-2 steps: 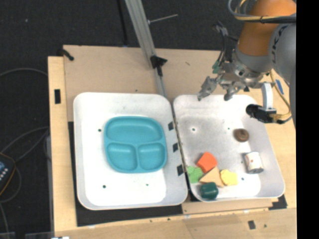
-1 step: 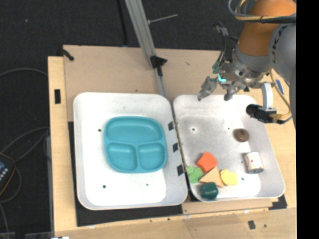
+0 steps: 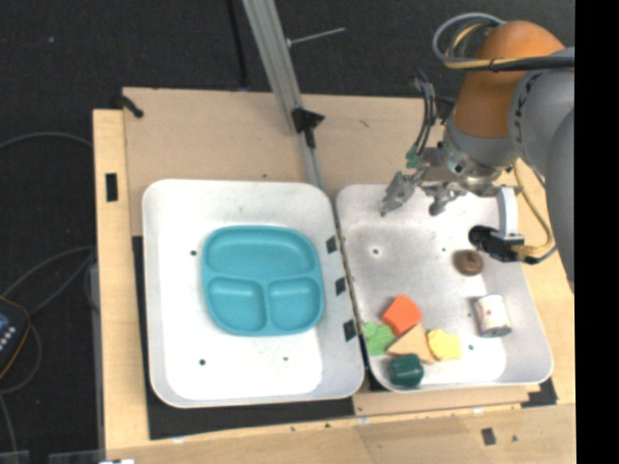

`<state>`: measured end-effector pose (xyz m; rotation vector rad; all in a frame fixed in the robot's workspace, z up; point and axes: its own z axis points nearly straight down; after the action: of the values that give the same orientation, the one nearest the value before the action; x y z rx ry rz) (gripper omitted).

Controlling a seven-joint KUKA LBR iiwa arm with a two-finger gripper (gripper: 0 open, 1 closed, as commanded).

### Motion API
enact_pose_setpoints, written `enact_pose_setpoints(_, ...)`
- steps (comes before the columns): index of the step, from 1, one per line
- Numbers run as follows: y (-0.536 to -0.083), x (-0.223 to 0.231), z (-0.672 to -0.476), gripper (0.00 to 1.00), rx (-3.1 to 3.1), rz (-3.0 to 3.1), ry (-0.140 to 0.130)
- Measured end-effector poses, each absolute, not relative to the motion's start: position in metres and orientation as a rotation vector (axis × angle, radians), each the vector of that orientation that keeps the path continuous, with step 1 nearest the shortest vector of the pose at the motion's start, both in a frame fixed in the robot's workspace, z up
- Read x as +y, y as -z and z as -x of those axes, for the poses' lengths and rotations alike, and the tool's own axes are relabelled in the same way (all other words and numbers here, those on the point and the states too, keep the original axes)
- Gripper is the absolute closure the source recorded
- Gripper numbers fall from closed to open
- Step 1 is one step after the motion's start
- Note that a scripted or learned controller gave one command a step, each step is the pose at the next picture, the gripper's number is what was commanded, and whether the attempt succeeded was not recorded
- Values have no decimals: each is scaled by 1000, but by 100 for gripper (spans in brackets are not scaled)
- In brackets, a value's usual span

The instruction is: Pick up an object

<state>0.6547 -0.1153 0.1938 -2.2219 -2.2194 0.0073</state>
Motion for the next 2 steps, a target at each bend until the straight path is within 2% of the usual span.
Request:
enact_pose_setpoints(1,-144,-123,-645,0,-2219,2222,-8)
enact_pose_setpoints(2,-98,-124,-644,0,-2219,2223,-7)
